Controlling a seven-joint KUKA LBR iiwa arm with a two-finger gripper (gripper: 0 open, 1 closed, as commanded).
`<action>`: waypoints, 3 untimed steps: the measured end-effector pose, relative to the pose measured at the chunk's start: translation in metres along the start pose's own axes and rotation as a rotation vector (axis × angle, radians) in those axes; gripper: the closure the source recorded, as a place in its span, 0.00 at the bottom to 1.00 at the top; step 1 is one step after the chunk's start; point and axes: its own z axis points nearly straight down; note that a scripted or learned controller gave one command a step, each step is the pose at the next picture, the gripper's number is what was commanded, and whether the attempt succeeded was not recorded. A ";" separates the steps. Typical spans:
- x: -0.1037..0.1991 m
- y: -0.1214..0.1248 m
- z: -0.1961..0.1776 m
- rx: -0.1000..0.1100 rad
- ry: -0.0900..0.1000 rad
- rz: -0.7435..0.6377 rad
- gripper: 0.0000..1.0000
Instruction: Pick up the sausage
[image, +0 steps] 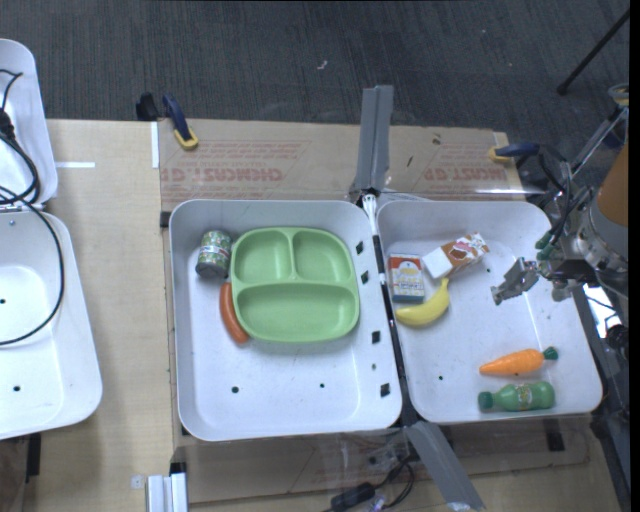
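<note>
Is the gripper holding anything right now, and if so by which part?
Nothing is held. The gripper hangs over a bare part of the right bin, nothing between its fingers. The sausage lies in the left bin against the green plate.

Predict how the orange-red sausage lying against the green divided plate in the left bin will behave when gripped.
The orange-red sausage looks smooth and rounded, so it may slip or roll. It lies against the green divided plate, which probably leaves little finger room. It looks like a light toy.
</note>
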 end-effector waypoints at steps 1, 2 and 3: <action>0.073 0.077 -0.004 0.000 -0.001 0.020 0.00; 0.159 0.115 0.055 0.001 -0.001 0.008 0.00; 0.110 0.153 -0.090 -0.002 -0.002 0.050 0.00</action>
